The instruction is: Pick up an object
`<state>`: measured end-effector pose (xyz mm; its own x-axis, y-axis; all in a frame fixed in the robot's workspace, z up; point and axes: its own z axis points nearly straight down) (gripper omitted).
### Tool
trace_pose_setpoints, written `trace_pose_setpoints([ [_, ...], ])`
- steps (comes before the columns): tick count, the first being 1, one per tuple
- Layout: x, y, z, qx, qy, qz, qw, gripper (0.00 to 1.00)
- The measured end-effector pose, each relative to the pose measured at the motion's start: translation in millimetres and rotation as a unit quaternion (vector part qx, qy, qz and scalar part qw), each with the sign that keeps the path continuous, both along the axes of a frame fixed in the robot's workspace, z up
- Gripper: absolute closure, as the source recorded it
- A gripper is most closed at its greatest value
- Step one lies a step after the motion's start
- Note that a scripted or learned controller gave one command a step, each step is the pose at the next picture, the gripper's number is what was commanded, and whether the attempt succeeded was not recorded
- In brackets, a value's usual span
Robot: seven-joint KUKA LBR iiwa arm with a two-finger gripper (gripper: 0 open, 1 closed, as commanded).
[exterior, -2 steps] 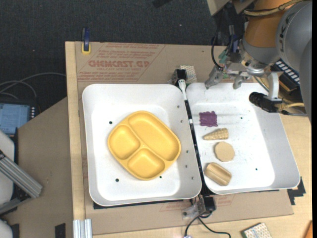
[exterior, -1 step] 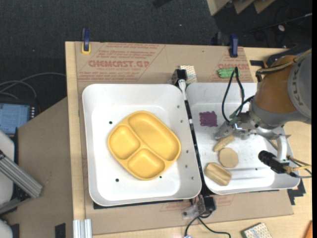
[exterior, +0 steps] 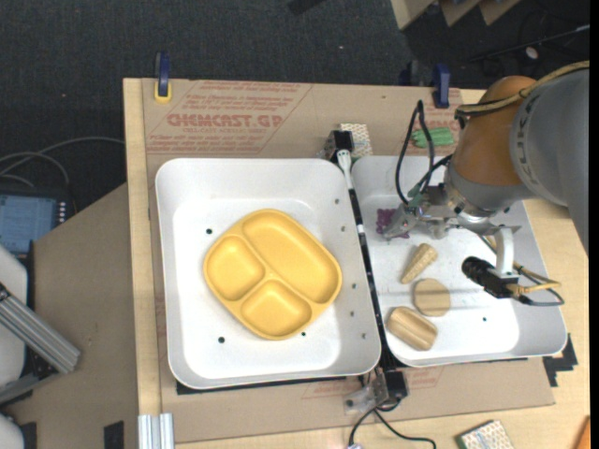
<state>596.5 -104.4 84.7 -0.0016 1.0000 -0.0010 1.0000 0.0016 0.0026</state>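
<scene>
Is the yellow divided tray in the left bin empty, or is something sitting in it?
Empty. All three compartments of the yellow tray show bare yellow with nothing in them. It lies flat in the left bin.

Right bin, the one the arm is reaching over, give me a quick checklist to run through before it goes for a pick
1. Gripper is over the right white bin: ok.
2. Gripper is free of any load: cannot tell.
3. A target is near: the small purple object lies just beside the gripper: ok.
4. Other targets lie uncovered: tan cone, tan round disc and tan rounded block lie apart from the gripper: ok.
5. The yellow three-compartment plate sits in the left white bin, out of the arm's way: ok.
</scene>
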Motion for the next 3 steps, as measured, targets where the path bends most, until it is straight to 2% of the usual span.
trace_pose_setpoints([
  [1,59.5,-1.4,0.7,-0.0004,-0.002,0.0,1.0,0.0],
  [2,-64.6,7.8,-0.4,0.0022,0.007,-0.002,1.0,0.0],
  [3,-58.6,6.6,9.9,-0.0004,0.0,-0.002,1.0,1.0],
])
